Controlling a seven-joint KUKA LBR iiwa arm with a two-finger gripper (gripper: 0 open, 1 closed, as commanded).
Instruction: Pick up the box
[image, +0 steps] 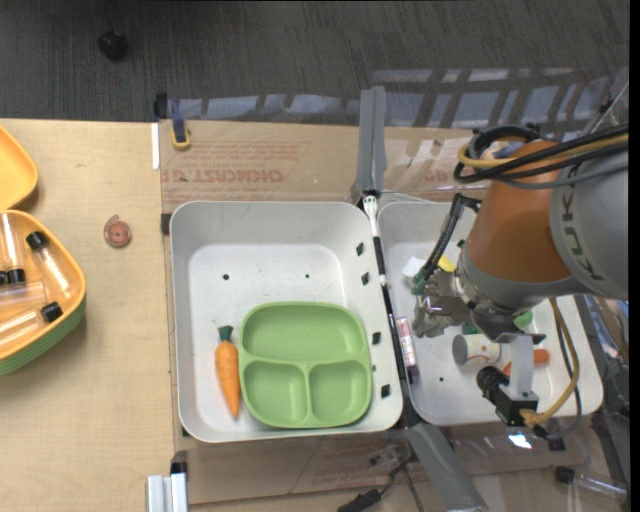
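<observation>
Arm low over the right bin (585, 400), the box not clear to make out beneath it.

The box cannot be told apart for certain: the small things in the right bin are mostly hidden by the arm (520, 230), and what shows is a white piece (414, 268) near the bin's left wall, a grey cylinder (461, 349) and an orange bit (541, 355). The pincer (432, 316) hangs over that bin's left half, close to the white piece, and whether it is spread or pressed together cannot be told. In the left bin (200, 290) a green divided plate (305, 365) lies with a toy carrot (229, 375) just beside its left edge. Further left on the bench (90, 410) sits a yellow tray (40, 300) holding small tubes.
</observation>
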